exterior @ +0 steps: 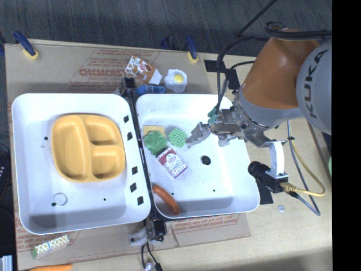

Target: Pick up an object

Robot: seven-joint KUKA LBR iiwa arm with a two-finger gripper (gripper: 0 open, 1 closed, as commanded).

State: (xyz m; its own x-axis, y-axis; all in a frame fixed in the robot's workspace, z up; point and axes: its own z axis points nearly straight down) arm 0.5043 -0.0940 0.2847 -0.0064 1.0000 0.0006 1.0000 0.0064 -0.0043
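Note:
The right bin (237, 199) holds a green leafy toy (153, 143), a light green textured piece (177, 136), a yellow block (153, 130), a small red and white carton (173, 162) and a brown sausage (166, 199) by the front left corner. My gripper (211, 136) hangs over the middle of this bin, just right of the green pieces. Its fingers are open with nothing between them. A small black spot (206, 161) marks the bin floor below it.
The left bin (28, 151) carries a yellow divided plate (88, 147). Behind the bins lie a small snack carton (137, 68), a blue item (150, 89) and a fried egg toy (176, 79). A wrapped candy (51, 245) lies at the front left.

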